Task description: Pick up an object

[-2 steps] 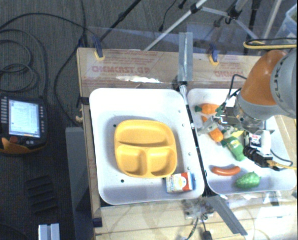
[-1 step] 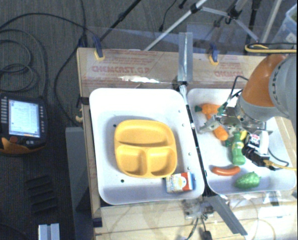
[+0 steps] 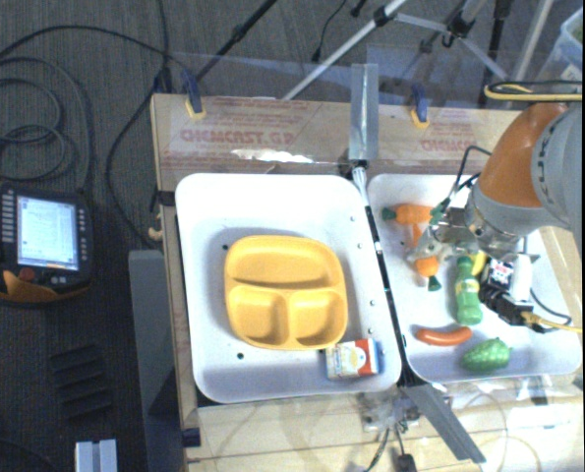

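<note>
Bumpy green toy [image 3: 486, 354], glossy sausage [image 3: 443, 335]

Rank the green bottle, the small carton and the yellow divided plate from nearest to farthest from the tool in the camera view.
Measured from the tool, over the right bin:
1. Green bottle, right bin, just below the tool.
2. Small carton, left bin's lower right corner.
3. Yellow divided plate, middle of the left bin; its right rim comes close to the carton's distance.

No legible text or labels
</note>
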